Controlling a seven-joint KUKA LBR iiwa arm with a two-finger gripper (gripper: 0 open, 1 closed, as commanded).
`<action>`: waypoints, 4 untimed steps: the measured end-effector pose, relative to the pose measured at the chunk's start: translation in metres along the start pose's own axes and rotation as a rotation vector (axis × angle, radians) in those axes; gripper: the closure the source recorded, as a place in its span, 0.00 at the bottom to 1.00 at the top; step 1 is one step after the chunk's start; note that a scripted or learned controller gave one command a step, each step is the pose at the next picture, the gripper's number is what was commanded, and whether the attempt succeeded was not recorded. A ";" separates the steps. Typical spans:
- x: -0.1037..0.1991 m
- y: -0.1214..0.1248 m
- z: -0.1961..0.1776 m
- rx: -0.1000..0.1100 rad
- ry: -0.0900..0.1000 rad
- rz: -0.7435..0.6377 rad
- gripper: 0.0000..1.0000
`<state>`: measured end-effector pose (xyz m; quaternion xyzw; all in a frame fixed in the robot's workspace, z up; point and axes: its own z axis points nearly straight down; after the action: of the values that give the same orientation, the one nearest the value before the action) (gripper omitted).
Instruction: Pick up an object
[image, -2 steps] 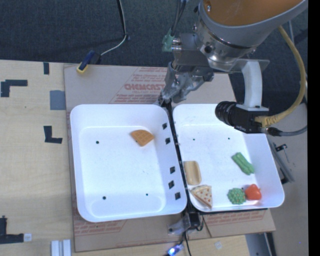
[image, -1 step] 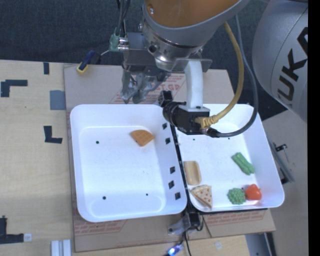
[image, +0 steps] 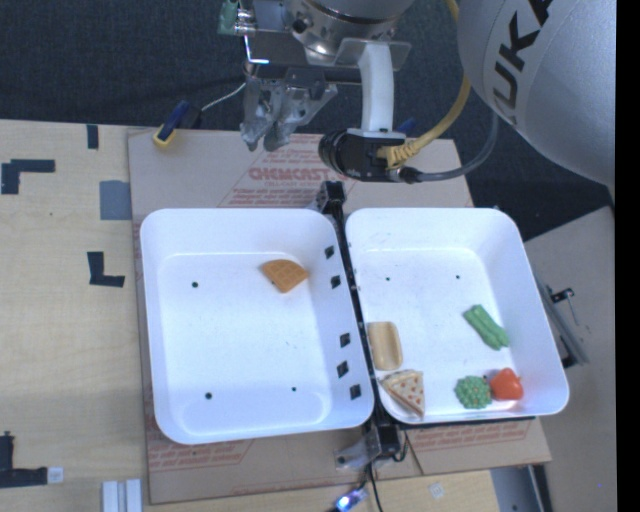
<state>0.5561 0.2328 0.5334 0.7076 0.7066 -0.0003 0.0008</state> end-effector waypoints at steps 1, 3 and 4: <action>-0.067 0.049 0.000 0.001 -0.001 0.005 1.00; -0.056 0.112 -0.001 0.002 0.000 0.002 1.00; 0.004 0.106 0.000 0.001 0.001 -0.007 1.00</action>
<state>0.6623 0.2364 0.5339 0.7053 0.7090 -0.0002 -0.0001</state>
